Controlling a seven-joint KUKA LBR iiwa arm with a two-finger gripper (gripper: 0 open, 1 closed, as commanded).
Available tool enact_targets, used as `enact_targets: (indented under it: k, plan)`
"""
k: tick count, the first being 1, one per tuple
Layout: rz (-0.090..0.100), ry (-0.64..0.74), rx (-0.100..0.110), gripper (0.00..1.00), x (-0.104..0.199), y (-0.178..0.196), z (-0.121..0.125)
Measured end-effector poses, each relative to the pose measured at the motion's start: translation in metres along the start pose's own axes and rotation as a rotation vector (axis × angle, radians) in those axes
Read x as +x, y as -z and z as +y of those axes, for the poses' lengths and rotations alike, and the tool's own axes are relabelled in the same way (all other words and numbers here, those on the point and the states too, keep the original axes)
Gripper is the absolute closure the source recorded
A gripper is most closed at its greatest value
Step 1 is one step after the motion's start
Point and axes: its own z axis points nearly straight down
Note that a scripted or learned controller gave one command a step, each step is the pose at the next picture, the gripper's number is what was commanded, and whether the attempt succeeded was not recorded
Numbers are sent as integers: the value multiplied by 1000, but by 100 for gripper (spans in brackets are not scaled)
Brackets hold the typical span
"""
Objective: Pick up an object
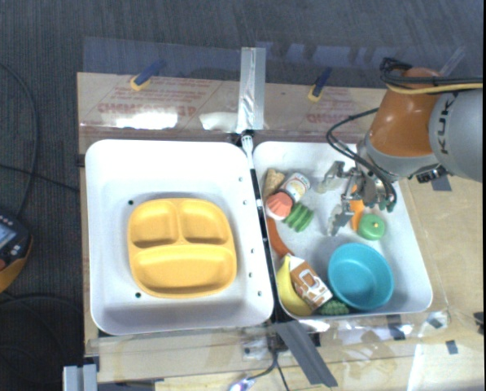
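the pincer hangs spread open and holding nothing in the right white bin, its metal fingers just beside a small green and orange toy, above a round blue bowl, with a divided yellow tray in the left bin.

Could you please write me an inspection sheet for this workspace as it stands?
Surface: two white bins side by side, left bin and right bin.
Job's things: right bin holds a blue bowl, green piece, red-capped bottle, banana and a green disc.
Clutter: yellow tray in the left bin.
Grippers: gripper low over the right bin's upper part, beside the green disc.
Cables: black cable looping near the wrist.
Surroundings: dark carpet, a handheld device at left.
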Motion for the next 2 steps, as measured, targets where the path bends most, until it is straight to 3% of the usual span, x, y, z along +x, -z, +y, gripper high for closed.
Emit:
enact_targets:
  k: [1, 2]
  plan:
    - [-33, 72, 3, 0, 43, 6, -42]
    - [-4, 47, -1, 0, 18, 1, -13]
